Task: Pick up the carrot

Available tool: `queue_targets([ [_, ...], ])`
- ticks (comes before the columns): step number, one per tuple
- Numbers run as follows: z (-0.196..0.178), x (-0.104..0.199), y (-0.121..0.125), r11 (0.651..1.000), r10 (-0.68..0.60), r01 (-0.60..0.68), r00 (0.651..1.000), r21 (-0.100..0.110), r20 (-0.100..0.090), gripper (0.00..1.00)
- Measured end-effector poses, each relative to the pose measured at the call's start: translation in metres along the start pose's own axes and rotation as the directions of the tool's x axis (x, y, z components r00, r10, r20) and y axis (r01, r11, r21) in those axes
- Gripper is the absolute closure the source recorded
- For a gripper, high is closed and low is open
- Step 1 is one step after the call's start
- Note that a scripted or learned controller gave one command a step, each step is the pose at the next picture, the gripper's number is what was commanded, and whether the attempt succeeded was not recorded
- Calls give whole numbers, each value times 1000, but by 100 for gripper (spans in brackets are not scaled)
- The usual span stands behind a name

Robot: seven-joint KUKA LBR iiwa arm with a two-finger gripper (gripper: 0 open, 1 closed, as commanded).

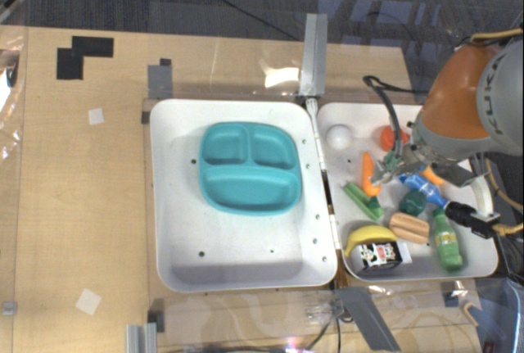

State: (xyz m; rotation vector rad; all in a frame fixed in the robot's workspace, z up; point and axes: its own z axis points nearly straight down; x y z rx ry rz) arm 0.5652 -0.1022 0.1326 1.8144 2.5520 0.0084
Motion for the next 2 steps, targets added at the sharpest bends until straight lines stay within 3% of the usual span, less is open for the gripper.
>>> queue_targets([
  [1, -56, 67, 12, 1000, -3, 3, 1000, -2, -4, 100],
  [2, -52, 54, 47, 994, 109, -109, 994, 6, -3, 100],
])
